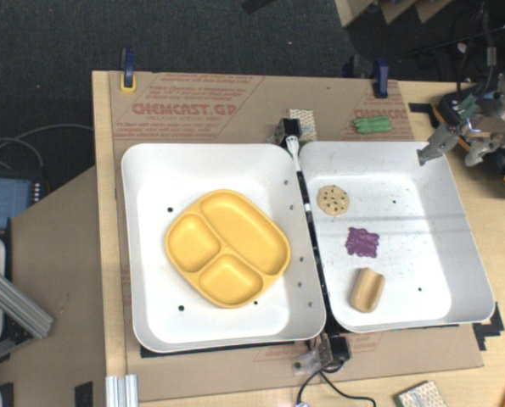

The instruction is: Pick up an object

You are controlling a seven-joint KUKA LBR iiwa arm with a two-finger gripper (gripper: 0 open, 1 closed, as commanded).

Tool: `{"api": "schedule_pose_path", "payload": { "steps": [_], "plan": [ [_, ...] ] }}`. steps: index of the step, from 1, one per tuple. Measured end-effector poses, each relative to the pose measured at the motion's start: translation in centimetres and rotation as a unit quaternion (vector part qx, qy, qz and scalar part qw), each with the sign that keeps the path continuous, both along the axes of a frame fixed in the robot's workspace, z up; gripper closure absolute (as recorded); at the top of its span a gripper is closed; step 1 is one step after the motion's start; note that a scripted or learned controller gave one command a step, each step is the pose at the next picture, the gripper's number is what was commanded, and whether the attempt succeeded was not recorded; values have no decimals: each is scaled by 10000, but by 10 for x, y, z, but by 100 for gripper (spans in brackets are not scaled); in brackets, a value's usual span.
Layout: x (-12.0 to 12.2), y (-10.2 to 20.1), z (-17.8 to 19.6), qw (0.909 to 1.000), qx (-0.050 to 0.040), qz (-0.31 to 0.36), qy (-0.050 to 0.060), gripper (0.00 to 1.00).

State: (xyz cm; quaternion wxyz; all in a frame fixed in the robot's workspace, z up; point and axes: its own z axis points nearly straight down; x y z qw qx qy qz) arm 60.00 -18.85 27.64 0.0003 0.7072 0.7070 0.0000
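The tool [443,142] is hovering at the right bin's [456,236] far-right corner, grip unclear, clear of the cookie [333,199].

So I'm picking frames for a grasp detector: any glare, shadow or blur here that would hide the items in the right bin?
Camera view: light is even and soft; the cookie, purple piece and tan cylinder are sharp with faint shadows. The right bin carries a mild sheen, nothing washed out. The gripper at the right edge is cluttered and hard to read.
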Motion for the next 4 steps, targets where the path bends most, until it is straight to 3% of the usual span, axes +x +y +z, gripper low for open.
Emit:
{"api": "schedule_pose_path", "payload": {
  "steps": [1, 2, 3, 4],
  "plan": [
    [-3, 43, -122, 10000, 27, 18, 63, 0],
    [-101, 79, -195, 10000, 16, -5, 38, 0],
    [-61, 85, -192, 10000, -7, 11, -22, 0],
    [-62, 84, -181, 10000, -12, -6, -28, 100]
  ]
}}
